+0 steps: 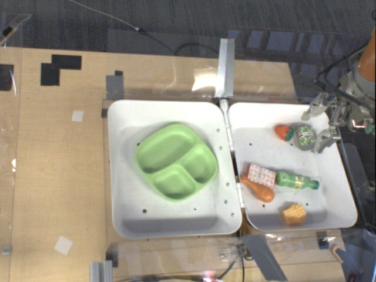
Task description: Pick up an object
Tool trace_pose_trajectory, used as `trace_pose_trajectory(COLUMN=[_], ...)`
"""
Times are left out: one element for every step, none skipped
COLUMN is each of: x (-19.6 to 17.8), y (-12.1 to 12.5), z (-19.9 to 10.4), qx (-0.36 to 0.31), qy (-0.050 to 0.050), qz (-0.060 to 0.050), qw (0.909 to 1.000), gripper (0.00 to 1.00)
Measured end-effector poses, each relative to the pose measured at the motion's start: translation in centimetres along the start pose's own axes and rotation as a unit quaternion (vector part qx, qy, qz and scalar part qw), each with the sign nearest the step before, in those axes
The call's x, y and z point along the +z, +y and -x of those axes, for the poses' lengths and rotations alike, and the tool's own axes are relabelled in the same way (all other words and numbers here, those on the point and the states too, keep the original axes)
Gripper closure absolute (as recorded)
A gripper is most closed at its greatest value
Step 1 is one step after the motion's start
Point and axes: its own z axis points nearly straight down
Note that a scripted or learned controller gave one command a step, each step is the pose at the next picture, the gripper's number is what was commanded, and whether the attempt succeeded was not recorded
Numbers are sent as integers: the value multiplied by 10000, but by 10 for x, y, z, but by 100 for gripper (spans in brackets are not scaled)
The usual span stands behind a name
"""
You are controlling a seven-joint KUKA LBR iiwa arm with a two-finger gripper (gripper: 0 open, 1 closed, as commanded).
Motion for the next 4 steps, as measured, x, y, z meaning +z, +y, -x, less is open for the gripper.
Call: trace_pose_trajectory(x=[113,167,152,65], y=[27,44,45,139], z=[-22,-51,-45,37], qx=[-1446,1580,1548,2011], qy=[22,-30,-122,-52], qz=[19,8,2,44], qw=[9895,9874,9879,9796], gripper=[0,0,100,100])
